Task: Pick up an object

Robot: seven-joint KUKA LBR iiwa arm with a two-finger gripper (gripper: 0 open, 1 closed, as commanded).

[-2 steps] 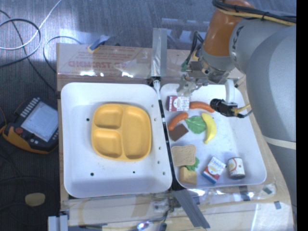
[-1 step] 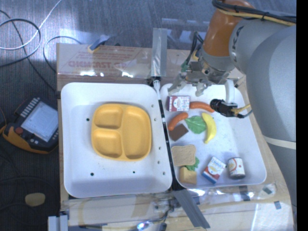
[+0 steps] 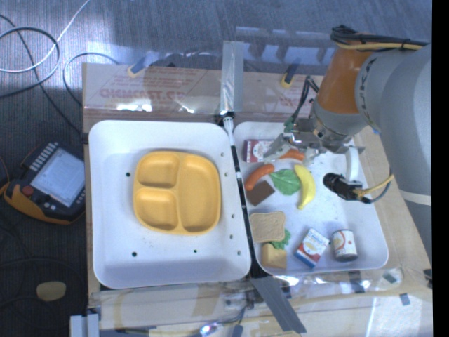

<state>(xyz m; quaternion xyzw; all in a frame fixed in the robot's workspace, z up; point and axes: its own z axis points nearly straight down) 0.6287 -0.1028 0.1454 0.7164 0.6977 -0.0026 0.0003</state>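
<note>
My gripper (image 3: 289, 146) hangs low over the far part of the right bin (image 3: 372, 220), just above the toy food. Directly beneath and around it lie an orange carrot (image 3: 259, 174), a green leaf (image 3: 284, 181) and a yellow banana (image 3: 305, 186). A small orange piece (image 3: 290, 154) shows right under the gripper; whether it is held is unclear. A red and white packet (image 3: 254, 149) sits to the gripper's left. A brown block (image 3: 261, 192), a slice of toast (image 3: 267, 225), a sandwich (image 3: 275, 255), a small carton (image 3: 312, 248) and a can (image 3: 344, 244) lie nearer the front.
The left bin (image 3: 105, 188) holds a yellow divided plate (image 3: 177, 191). A ridge (image 3: 238, 188) separates the two bins. A black cable connector (image 3: 338, 184) hangs off the arm over the right bin. A pendant (image 3: 49, 182) lies on the floor at the left.
</note>
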